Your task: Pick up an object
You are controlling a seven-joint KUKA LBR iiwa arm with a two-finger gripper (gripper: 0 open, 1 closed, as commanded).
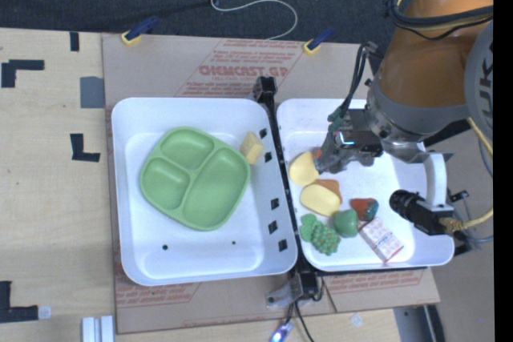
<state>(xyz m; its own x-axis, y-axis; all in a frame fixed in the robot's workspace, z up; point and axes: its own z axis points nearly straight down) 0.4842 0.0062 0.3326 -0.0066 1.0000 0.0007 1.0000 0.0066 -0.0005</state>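
My gripper (330, 158) hangs low over the upper left part of the right bin (417, 256). Just to its left lies a pale yellow rounded piece (302, 169), close to or touching the gripper's tip. Below them rests a yellow and orange wedge-shaped fruit (321, 197). Nearer the front are a green bumpy cluster (319, 235), a small green vegetable (346, 223), a red and dark piece (365, 207) and a small white and red box (380, 241). Nothing visibly sits in the gripper.
The left bin (136, 252) holds a green divided plate (195, 177) and a small yellow block (252, 147) by its right wall. A black divider edge (276, 172) runs between the bins. The arm's grey and orange body (433, 60) covers the right bin's upper right.
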